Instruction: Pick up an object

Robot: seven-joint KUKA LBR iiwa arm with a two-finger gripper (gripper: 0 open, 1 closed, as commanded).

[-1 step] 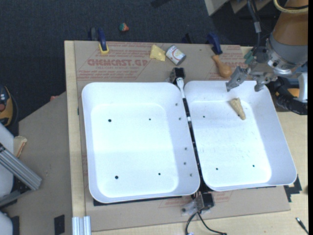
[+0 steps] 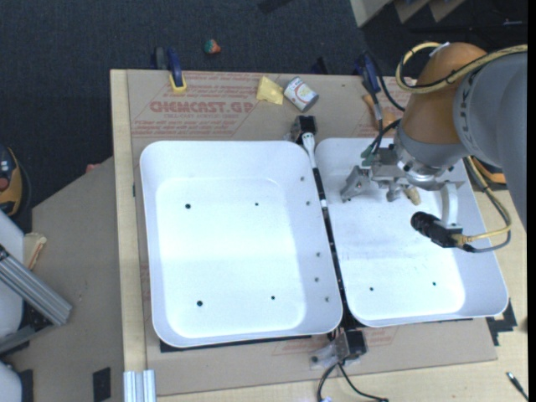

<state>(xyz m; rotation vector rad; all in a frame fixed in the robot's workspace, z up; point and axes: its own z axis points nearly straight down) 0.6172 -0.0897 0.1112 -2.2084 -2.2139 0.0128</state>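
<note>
Inside the right bin (image 2: 469, 296) I can make out no object to pick; one gripper (image 2: 377, 182) hangs over its upper part, whether spread or closed I cannot tell. Two white bins, the left bin (image 2: 167, 308) alongside, on one surface (image 2: 218, 107).

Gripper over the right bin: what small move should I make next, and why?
Probably lift the gripper slightly and shift it toward the small box on the bench past the bins' far edge. The gripper hangs over the right bin's far left corner, and the nearest loose things visible are that box and the yellow piece beside it.
</note>
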